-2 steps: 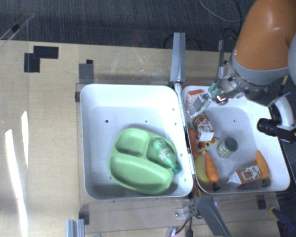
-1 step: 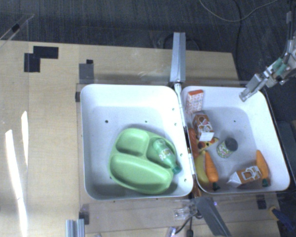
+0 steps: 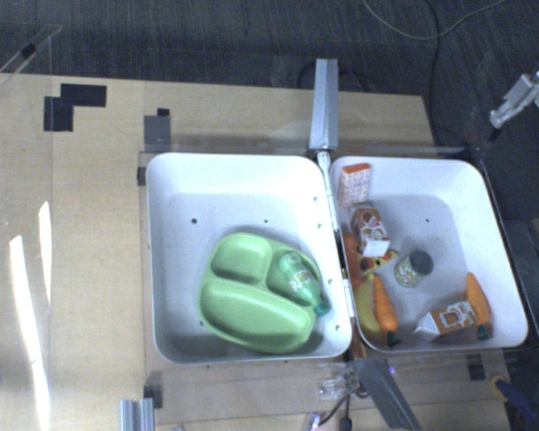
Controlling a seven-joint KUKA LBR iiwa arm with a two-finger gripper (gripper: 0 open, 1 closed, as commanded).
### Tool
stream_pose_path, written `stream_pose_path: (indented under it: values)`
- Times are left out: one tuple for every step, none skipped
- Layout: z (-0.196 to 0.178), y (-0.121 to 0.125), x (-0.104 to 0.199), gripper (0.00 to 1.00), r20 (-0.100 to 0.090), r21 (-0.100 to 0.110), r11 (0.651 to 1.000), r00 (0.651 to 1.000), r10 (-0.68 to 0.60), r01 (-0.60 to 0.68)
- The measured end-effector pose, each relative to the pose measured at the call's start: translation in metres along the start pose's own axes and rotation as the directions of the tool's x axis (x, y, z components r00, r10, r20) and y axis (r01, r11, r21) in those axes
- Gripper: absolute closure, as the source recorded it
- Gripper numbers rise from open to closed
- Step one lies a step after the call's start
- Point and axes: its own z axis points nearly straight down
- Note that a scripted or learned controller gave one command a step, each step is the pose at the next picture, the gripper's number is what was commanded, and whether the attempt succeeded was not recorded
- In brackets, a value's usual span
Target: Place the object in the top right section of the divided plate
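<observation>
The camera view looks down at a slant on a pale wooden tabletop (image 3: pixel 81 268) bearing two shallow white bins side by side. The left bin (image 3: pixel 175 196) holds a green divided plate (image 3: pixel 251 308), lying slightly turned, with one large section toward the near side and two smaller ones behind it. A clear, greenish plastic bottle (image 3: pixel 299 277) lies on its side in the plate's top right section, its darker cap end reaching over the plate's rim toward the wall between the bins.

The right bin (image 3: pixel 449 191), taken against that plate, lies just beside it across the shared wall. Near the wall stand a small orange-and-white carton (image 3: pixel 355 183) at the far end and a brown-and-white packet (image 3: pixel 370 227) nearer. Closer to the camera lie a yellow banana (image 3: pixel 366 308) and an orange carrot (image 3: pixel 384 305), touching. A small round can (image 3: pixel 413 268) sits mid-bin. At the far near corner from the plate lie a second carrot (image 3: pixel 477 296) and an orange carton (image 3: pixel 454 319).

The arm's hand (image 3: pixel 525 92) shows at the upper right, well apart from the plate and outside both bins; whether it is open or closed I cannot tell, and nothing is seen in it.
</observation>
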Motion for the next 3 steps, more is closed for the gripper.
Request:
stream_pose_path:
  values:
    - [-0.001,0.028,-0.044,0.0,0.001,-0.001,1.0,1.0,0.008,-0.008]
    - [-0.001,0.028,-0.044,0.0,0.002,-0.002,0.93,0.93,-0.368,0.368]
    - [-0.016,0.031,-0.042,1.0,0.012,-0.007,0.927,0.927,-0.376,0.376]
